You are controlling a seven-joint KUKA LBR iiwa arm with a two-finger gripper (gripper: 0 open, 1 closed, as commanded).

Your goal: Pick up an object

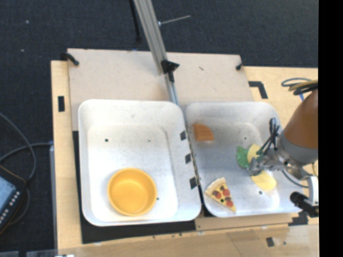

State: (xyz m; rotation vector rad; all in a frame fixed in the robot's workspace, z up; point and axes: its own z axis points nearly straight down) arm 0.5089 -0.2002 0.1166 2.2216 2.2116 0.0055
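Observation:
In the right bin (225, 111) lie an orange-brown toast-like piece (203, 133), a pizza slice (220, 193), a green leafy piece (244, 157) with a yellow part beside it (253, 153), and a pale yellow piece (264, 182). My gripper (259, 165) hangs low over the bin's right side, between the green piece and the pale yellow piece. Its dark fingers point down-left, close to the green and yellow items. I cannot make out anything held between them.
The left bin (96, 116) holds a yellow bowl (132, 191) near its front. A slanted metal rail (153, 31) runs from the top to the gap between the bins. The arm's orange band (304, 125) is at the right edge.

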